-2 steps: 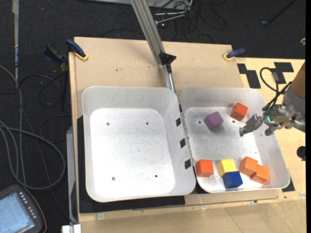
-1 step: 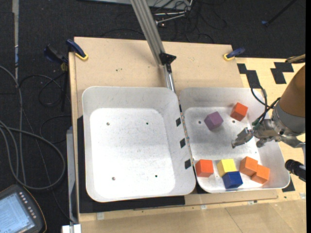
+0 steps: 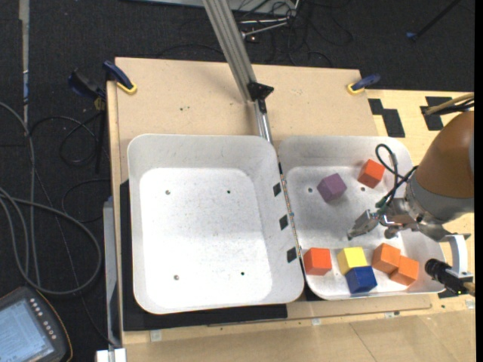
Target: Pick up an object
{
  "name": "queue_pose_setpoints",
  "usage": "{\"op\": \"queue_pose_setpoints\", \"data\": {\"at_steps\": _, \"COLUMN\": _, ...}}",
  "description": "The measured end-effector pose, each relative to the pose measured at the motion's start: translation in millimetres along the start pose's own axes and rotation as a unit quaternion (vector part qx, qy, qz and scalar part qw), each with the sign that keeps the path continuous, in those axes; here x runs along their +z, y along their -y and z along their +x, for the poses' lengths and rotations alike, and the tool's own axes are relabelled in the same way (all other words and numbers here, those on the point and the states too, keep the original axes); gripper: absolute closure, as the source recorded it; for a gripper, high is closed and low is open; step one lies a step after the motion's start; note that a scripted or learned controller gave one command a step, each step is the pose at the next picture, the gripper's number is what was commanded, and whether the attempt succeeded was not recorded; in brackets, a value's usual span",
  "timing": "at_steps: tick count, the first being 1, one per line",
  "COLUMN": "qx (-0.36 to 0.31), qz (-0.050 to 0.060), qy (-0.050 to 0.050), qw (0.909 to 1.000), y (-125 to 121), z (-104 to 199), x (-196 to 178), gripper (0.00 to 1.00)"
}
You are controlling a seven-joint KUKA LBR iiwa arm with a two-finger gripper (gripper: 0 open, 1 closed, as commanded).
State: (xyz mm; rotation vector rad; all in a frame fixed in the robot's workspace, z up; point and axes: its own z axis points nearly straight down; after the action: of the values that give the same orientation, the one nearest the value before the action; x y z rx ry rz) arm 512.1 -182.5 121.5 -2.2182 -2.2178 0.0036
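Claw: the claw (image 3: pixel 361 228) hangs low in the right bin (image 3: pixel 392 151), its two thin fingers slightly apart with nothing between them, over bare floor in the middle of that bin.
Nearest blocks: a yellow block (image 3: pixel 352 259) and a blue block (image 3: pixel 361 279) touch each other just below the claw; an orange block (image 3: pixel 318 260) sits just to their left.
Other blocks: two more orange blocks (image 3: pixel 396 262) crowd together near the front right wall, a purple block (image 3: pixel 331 187) lies apart toward the back, and a lone orange block (image 3: pixel 370 173) rests near the back right.
Left bin: the left bin (image 3: pixel 143 202) plays no part yet.
Risk, empty close: from where it hangs, the fingers would shut on air if they close here; I'd guess it must shift toward a block first.
Risk, crowding: the yellow and blue blocks touch, so a finger coming down could land on top of one or wedge between them and shove both aside.
Risk, wall: the front blocks hug the rim, leaving little room for a finger on that side.
Risk, cable: a black cable (image 3: pixel 389 161) loops by the wrist near the back orange block and might snag or nudge it.
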Motion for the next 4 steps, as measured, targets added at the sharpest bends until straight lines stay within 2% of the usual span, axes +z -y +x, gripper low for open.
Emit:
{"op": "queue_pose_setpoints", "data": {"at_steps": 1, "qx": 0.000, "qz": -0.002, "qy": 0.001, "qw": 1.0000, "y": 0, "z": 0, "x": 28, "gripper": 0.00}}
{"op": "queue_pose_setpoints", "data": {"at_steps": 2, "qx": 0.000, "qz": -0.004, "qy": 0.001, "qw": 1.0000, "y": -1, "z": 0, "x": 16, "gripper": 1.00}}
{"op": "queue_pose_setpoints", "data": {"at_steps": 4, "qx": -0.001, "qz": -0.006, "qy": 0.002, "qw": 1.0000, "y": -14, "z": -4, "x": -93, "gripper": 1.00}}
